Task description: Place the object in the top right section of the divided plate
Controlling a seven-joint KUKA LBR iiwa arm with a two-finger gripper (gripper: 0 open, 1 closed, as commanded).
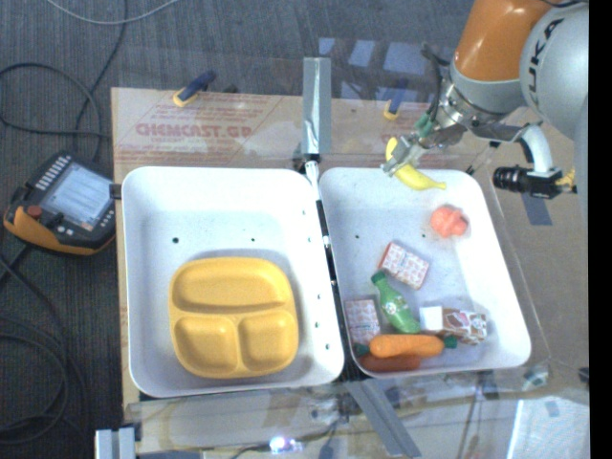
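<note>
From my station, the arm [535, 36] enters at about two o'clock and bends down over the far edge of the right bin [507, 256]. The left bin [143, 256] carries the yellow divided plate [232, 316], sitting toward its six o'clock side. Its sections look bare to me, including the one at the plate's two o'clock, so I judge the placing has not been done.

The jaws [413, 151] hang at the right bin's twelve o'clock rim, and a yellow banana [421, 177] sits at their tips. It may be pinched by its upper end, but I cannot tell whether they are closed on it or merely touching, nor whether it is off the bin floor.

Lower in the right bin lie a carrot [406, 346] and a green bottle [394, 306] near six o'clock, an orange-pink lump [448, 221] toward two o'clock, and a small patterned packet [405, 265] near the centre.

If the banana is the chosen object, what remains, I judge, is nearly everything: a confirmed lift, a carry toward nine o'clock across the divider, and a release over the plate's upper right section.
</note>
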